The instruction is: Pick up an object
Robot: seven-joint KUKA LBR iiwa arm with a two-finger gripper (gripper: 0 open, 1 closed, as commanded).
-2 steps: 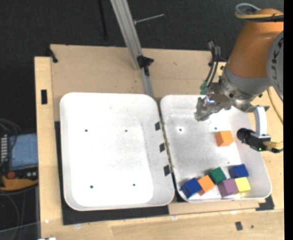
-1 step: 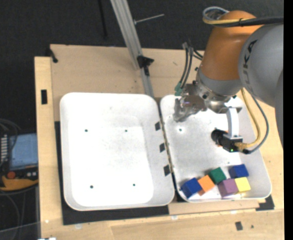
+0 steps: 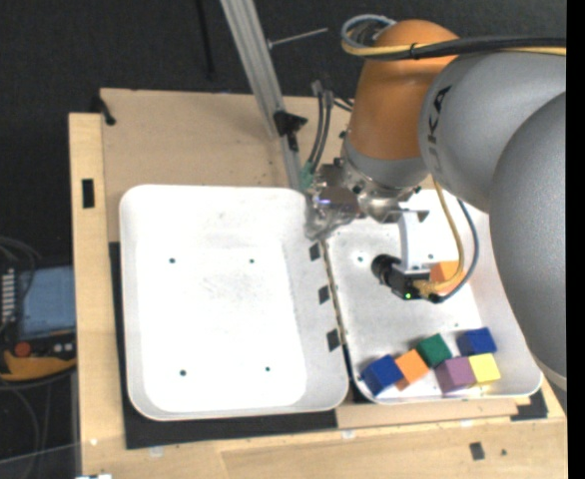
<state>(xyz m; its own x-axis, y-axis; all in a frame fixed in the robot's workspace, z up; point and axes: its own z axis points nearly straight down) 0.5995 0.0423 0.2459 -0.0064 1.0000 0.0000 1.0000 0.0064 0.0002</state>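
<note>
Several small blocks lie clustered at the near end of the right bin (image 3: 364, 312): a blue block (image 3: 380, 372), an orange block (image 3: 411, 365), a green block (image 3: 433, 349), a purple block (image 3: 456, 373), a yellow block (image 3: 484, 368) and a second blue block (image 3: 477, 342). My gripper (image 3: 322, 211) hangs below the orange wrist band, at the far left corner of the right bin, close to the wall between the two bins. It is well apart from the blocks. I see nothing in it.
The left bin (image 3: 213, 297) lies beside the right one on the wooden bench (image 3: 173, 138). A slanted metal rail (image 3: 258, 68) rises behind the bins. The big grey arm covers the right bin's far right side.
</note>
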